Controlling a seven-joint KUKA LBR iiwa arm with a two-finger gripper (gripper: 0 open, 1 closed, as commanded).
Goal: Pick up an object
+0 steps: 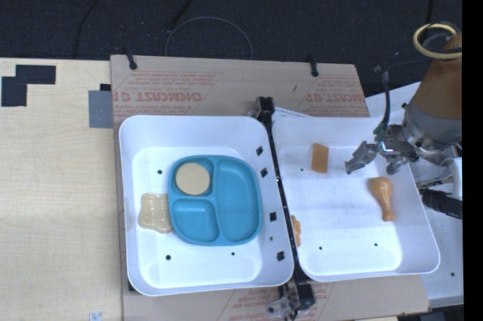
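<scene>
**Claw hangs at the right bin's edge, drumstick just below it**

Here we are, arm (441,97) reaching in from the right of the frame, orange band showing above the wrist, and the claw (375,155) sits over the upper right part of the right bin (423,263). Its dark fingers look spread apart, nothing between them, so it is carrying nothing at this point.

The likeliest target, I'd say, is the tan drumstick (383,197), lying flat on the bin floor just below and slightly right of the claw, thick end up, thin end pointing toward the lower right. It lies on a slant, so the fingers would probably want to close across the narrow shaft.

A small orange block (321,158) stands to the left of the claw, near but apart. Another orange bit (295,230) is tucked against the centre divider, awkward to reach, wall right beside it.

Room to move? Plenty in the middle and lower part of the right bin, bare white floor. The drumstick sits near the right wall, so that side is tighter.

Over in the left bin (132,266), a blue divided tray (230,202) holds a round tan biscuit (192,178), with a pale cracker-like piece (154,212) touching the tray's left edge. All on the bench (53,183), well clear of the arm.
</scene>
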